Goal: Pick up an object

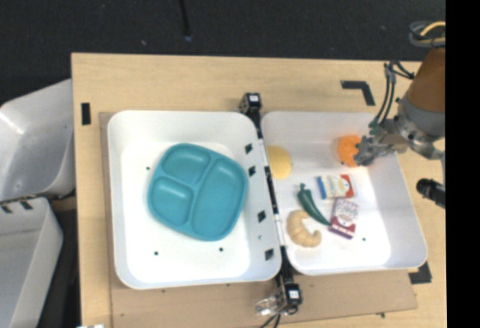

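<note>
gripper down at the orange object, grasp unconfirmed

your gripper sits low in the right bin, near its far right part, tip right against the orange object. can't tell from this view how wide it's set or whether it has hold of anything; the tip is too small and blurred. the orange thing is touching or just beside the tip, on its left side. not visibly lifted.

going outward: just below-left of the gripper, a small red, white and blue packet, then a second pink and white packet further down. left of those, a green pepper-like item, and below it a tan croissant-shaped piece. further left, against the divider, a yellow round object. well apart to the left, in the left bin, a teal divided plate.

step in hand, my read: approach/grasp on the orange object, lift not yet done. task looks early to mid.

next move calls for: confirm the tip is centred over the orange object, not beside it, close, then go straight up. the object looks rounded, so an off-centre squeeze could push it away toward the bin's far wall. check it rises with the gripper before you mark success.
</note>
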Motion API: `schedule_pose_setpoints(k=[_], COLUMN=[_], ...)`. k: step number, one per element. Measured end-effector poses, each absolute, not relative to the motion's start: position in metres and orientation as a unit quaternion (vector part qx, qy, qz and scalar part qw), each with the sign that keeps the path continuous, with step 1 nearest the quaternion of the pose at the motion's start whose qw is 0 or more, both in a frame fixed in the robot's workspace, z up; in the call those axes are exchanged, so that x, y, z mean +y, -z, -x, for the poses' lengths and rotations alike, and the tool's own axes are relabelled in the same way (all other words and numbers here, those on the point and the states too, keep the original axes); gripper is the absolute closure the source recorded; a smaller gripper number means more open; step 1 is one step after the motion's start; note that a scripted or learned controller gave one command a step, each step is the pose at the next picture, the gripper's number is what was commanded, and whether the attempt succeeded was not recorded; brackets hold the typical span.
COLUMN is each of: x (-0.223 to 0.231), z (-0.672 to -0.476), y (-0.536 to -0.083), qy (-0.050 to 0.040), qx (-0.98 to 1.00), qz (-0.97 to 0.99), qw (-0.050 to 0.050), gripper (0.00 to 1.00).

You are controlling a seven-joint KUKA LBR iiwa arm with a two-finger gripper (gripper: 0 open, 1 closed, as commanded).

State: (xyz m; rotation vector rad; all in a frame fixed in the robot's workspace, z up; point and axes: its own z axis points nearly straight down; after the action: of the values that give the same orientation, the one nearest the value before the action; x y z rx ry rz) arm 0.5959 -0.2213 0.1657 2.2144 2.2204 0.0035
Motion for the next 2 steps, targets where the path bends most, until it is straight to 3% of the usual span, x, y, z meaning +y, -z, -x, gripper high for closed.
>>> schedule_pose_setpoints(k=[1,2], x=[-0.223,-0.170], z=[-0.597,-0.597], y=[-0.209,-0.212], qy=[-0.0008,-0.0008], qx=[0.708,0.709], qz=[-0.706,-0.705], qw=[0.003,0.000], gripper=[1.00,1.00])
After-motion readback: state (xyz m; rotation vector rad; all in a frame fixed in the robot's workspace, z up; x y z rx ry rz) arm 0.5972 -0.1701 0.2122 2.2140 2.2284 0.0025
